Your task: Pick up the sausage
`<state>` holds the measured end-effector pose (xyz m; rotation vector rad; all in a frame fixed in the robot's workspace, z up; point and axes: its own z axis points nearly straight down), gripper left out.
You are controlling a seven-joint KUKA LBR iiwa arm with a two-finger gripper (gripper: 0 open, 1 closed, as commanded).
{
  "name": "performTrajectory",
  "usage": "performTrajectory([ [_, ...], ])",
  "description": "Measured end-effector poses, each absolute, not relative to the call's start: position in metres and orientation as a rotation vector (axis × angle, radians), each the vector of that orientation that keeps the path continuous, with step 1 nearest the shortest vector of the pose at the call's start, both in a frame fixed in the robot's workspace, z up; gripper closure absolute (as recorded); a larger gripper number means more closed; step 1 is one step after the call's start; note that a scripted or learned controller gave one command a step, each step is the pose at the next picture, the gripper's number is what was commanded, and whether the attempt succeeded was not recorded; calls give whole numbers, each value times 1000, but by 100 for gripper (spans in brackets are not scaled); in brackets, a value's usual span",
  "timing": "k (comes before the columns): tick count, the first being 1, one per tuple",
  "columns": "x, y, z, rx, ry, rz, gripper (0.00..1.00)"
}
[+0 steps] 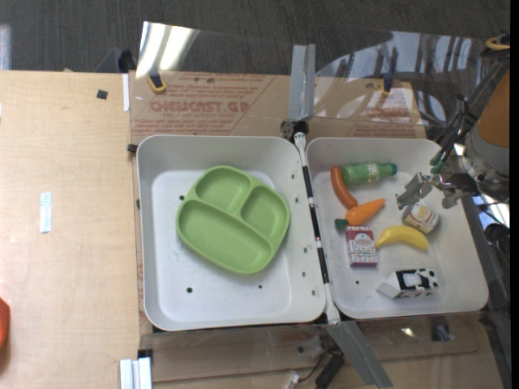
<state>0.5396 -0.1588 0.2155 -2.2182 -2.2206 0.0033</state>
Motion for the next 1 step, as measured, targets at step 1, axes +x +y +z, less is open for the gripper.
performTrajectory([
  [1,554,-130,91,-2159,-2282,1,0],
])
